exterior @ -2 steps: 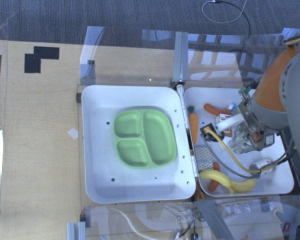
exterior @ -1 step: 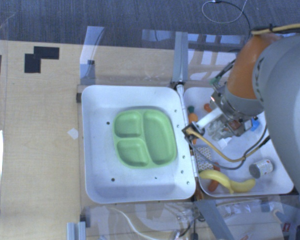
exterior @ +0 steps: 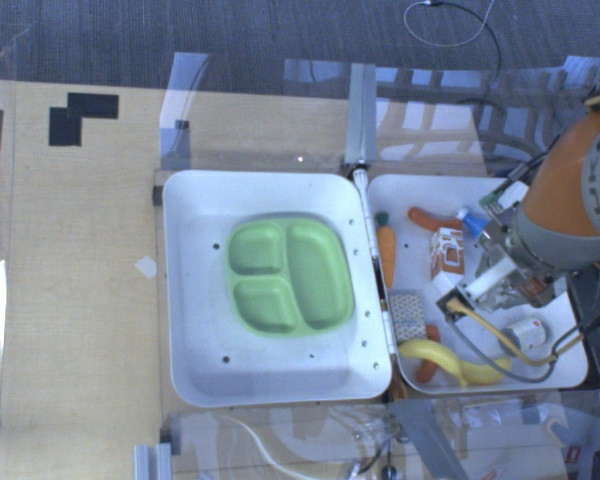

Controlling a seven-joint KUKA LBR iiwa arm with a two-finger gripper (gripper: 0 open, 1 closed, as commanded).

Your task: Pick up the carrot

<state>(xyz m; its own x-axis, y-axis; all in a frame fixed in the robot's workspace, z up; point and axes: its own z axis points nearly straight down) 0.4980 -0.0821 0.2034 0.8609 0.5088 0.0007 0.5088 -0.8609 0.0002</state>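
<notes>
arm (exterior: 570,208) | grey, orange band | yellow cable (looped) (exterior: 490,328)

The grey arm with its orange band (exterior: 580,193) is cut off by the right edge and hides the right white bin's (exterior: 405,193) far corner; its gripper's tips are indistinct.

Left bin (exterior: 185,268): I see a green divided plate (exterior: 288,276) lying in its middle.
Right bin (exterior: 412,196): I see a banana (exterior: 450,361) near the front wall, and a grey sponge (exterior: 408,315) just behind it.
Bench (exterior: 70,268): pale wood.
</notes>
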